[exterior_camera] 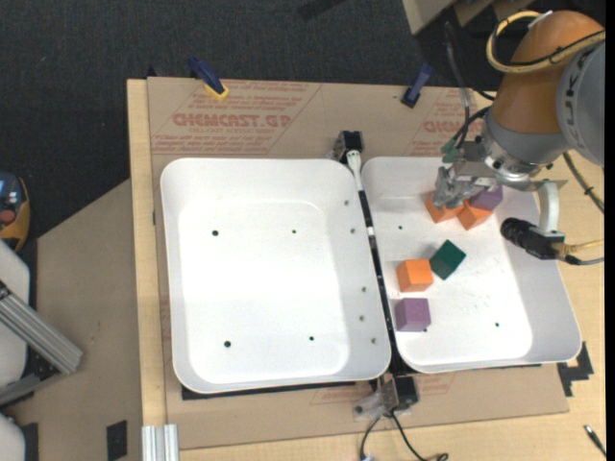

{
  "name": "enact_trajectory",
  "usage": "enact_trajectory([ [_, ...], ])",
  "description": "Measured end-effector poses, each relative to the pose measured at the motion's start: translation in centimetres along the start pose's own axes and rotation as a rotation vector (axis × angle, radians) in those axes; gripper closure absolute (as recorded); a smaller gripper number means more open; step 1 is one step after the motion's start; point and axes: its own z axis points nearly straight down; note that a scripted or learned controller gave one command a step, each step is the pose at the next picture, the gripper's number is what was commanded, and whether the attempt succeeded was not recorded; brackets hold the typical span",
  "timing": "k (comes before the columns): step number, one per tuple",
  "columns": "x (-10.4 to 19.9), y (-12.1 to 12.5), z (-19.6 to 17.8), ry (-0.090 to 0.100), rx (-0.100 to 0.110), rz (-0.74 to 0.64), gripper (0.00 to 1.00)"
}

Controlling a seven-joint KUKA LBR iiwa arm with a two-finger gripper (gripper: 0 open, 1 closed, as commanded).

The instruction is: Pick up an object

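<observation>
The orange block (474, 216) under the gripper (452, 198) lies near the right bin's (538, 339) far edge, crowded by a second orange piece (441, 211) and a purple block (488, 198), all apparently touching. It is judged light, rigid and smooth-faced, best taken across two opposite flat faces. Whether anything is clamped cannot be told. Looser pieces, an orange cube (415, 274), green cube (447, 258) and purple cube (412, 313), sit mid-bin.

I am reaching in from the frame's right, my gripper (450, 192) hanging low over the right bin (538, 339) beside orange blocks (461, 213) and a purple block (486, 198). Lower in the bin are lying an orange cube (415, 275), a green cube (447, 259) and a purple cube (413, 314). The left bin (192, 257) is sitting alongside.
</observation>
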Motion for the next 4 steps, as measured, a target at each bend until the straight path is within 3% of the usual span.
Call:
enact_trajectory([
  [2,-4.4,-10.9,3.9,0.002,0.002,0.001,1.0],
  [3,6.6,-5.2,-1.6,0.006,-0.014,-0.017,1.0],
  [4,2.8,-11.0,-1.3,0.002,0.0,0.0,1.0],
])
